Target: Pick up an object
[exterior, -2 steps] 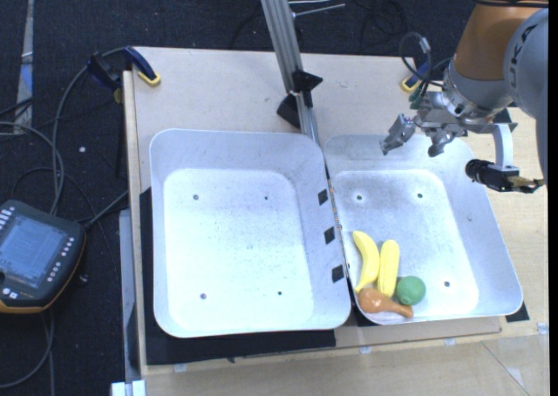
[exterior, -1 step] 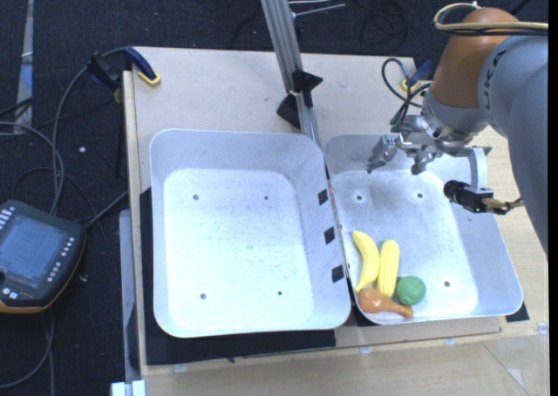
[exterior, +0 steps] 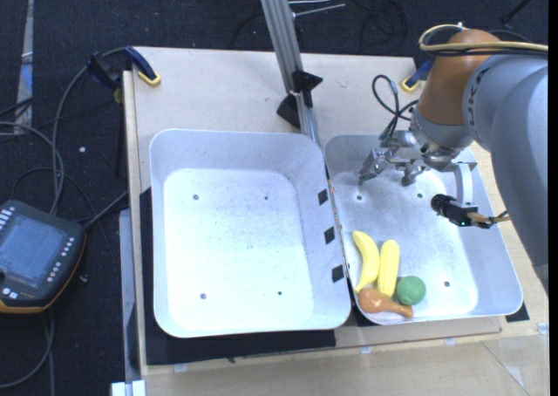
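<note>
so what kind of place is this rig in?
Likely a robotics lab: bench with two white bins, teach pendant on dark carpet, loose cables, toy bananas as grasp objects.

Two bins sit side by side on the counter (exterior: 218, 89). In the right bin (exterior: 488, 281), at its near left corner, two bananas (exterior: 377, 262) lie side by side; a ball (exterior: 411, 290) rests just right of them. The hand (exterior: 390, 167) hangs over this bin's far end.
</note>
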Robot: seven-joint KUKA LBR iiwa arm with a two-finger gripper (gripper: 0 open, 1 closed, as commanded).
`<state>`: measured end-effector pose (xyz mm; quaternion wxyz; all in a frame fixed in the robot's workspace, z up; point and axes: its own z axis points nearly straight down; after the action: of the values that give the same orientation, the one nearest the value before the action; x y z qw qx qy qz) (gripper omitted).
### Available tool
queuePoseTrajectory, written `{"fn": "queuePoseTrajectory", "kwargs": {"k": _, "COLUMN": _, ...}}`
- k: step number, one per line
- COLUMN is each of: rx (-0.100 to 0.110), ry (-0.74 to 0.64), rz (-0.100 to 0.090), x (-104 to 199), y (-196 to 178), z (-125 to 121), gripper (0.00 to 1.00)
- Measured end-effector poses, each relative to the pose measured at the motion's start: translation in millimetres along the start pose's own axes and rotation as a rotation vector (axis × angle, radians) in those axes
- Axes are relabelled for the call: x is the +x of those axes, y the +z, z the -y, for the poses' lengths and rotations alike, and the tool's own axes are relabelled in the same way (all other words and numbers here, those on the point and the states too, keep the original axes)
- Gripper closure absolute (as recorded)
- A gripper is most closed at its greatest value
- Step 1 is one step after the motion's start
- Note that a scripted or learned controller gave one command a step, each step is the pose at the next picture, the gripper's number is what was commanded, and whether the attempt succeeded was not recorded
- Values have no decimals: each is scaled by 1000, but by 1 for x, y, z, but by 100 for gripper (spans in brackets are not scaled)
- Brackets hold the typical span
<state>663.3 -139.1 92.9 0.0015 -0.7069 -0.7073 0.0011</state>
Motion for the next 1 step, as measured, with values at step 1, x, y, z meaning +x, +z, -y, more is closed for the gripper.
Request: {"fn": "queuePoseTrajectory", "kwargs": {"k": 1, "rx": -5, "ry": 0, "rz": 1, "x": 0, "y": -13, "z": -1, "gripper": 100}}
